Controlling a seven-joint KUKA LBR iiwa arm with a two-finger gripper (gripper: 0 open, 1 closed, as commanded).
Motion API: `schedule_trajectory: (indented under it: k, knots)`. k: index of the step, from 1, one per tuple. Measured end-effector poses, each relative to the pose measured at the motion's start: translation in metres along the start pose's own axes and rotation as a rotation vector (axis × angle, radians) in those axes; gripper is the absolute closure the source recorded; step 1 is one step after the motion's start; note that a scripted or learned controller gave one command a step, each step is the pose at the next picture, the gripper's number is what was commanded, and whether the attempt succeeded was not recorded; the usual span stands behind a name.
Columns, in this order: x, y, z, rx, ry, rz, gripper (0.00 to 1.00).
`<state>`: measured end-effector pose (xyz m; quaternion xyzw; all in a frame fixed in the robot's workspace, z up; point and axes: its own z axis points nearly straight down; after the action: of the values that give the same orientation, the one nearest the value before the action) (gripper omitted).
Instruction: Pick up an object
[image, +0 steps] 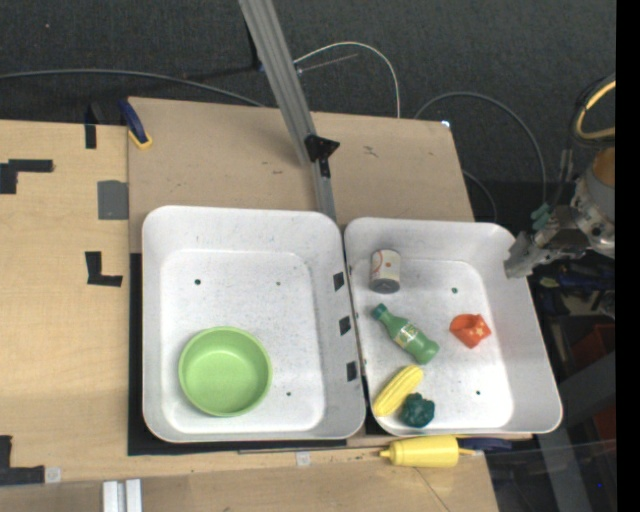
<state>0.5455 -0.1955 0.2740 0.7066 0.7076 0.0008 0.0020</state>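
The right bin (520, 400) holds a small grey can (385, 270) on its side at the back, a green bottle (407, 335) lying in the middle, a red pepper-like toy (470, 330) to the right, and a yellow corn cob (397, 390) with a dark green lump (417, 410) at the front. My gripper (522, 256) hangs at that bin's back right corner, above the rim, apart from every object. Nothing shows in its grasp.
A green bowl (225, 370) sits in the front of the left bin (160, 300). A yellow bottle (425, 452) lies on the bench just in front of the right bin. A slanted metal pole (290, 90) stands behind the bins, with cables beyond it.
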Motion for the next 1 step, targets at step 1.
schedule_trajectory:
  k: [1]
  knots:
    - [0.0003,0.0006,-0.0164,0.003,0.001,0.000,1.00]
